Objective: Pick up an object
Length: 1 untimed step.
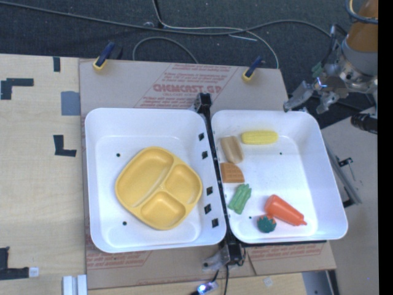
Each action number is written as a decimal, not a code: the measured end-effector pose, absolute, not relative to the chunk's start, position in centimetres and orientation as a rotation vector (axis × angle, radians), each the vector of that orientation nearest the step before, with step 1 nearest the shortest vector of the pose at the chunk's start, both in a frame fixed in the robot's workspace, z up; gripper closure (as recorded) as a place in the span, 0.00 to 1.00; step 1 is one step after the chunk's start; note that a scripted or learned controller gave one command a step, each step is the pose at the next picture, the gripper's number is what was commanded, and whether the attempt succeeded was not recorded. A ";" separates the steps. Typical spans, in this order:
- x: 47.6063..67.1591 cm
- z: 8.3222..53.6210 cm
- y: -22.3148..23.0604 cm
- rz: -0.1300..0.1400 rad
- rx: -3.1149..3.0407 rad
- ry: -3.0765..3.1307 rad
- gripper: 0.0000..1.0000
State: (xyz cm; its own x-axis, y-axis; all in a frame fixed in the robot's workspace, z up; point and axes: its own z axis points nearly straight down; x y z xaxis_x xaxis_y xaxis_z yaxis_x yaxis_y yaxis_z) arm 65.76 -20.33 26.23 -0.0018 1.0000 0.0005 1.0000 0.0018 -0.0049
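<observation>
The end effector (305, 97) hangs off the upper right corner of the right bin (328, 165), above the counter rather than over the bin's contents, a cluster of grey metal parts under an orange-banded wrist; whether it is released or clenched I cannot tell, and nothing is seen between its tips. Both bins are shallow, glossy white plastic with rounded corners, set side by side on a sheet of brown cardboard (184, 82) printed in red lettering and pinned at the back by two yellow-and-blue clamps (104, 55). The left bin (98, 165) holds one item, a matte yellow divided plate (158, 187) with three compartments and soft rounded edges, lying flat and turned at an angle. The right bin holds the toy foods available for picking: a smooth yellow corn cob (258, 137) lying crosswise near the back wall; a tan bread-like piece (231, 148) just left of it; an orange-brown ridged block (231, 174) directly below that, close to the left wall; a green ribbed bean-pod shape (240, 198) tilted diagonally; an orange carrot (284, 210) tapering toward the right; and a small dark green knobbly piece (266, 225) touching the carrot's thick end near the front wall. Black cables (202, 26) loop over the dark carpet behind the counter.
</observation>
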 end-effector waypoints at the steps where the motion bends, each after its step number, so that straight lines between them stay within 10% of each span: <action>1: 66.7 20.4 -20.3 0.010 -2.213 -2.219 0.00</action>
